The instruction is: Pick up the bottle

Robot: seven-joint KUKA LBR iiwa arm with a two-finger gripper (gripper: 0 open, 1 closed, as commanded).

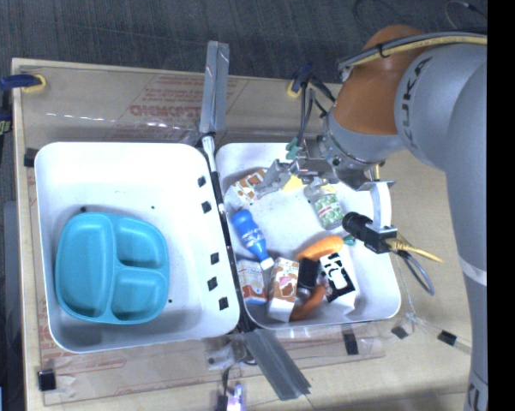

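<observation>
A blue bottle (249, 235) with a white cap lies on its side along the left wall of the right bin (379, 302). A small clear bottle with a green label (327, 206) lies further right, near the bin's back. My gripper (296, 169) hangs low over the back of the right bin, just left of the clear bottle and up-right of the blue one. The grey arm and its orange band (368, 101) cover the bin's back right corner. Nothing shows as held.
The right bin also holds a snack packet (250, 183), an orange item (322, 247), a black-and-white box (339, 274) and a brown-and-white carton (283, 283). A blue divided plate (111, 266) lies in the left bin (60, 165). A metal divider (212, 88) runs between the bins.
</observation>
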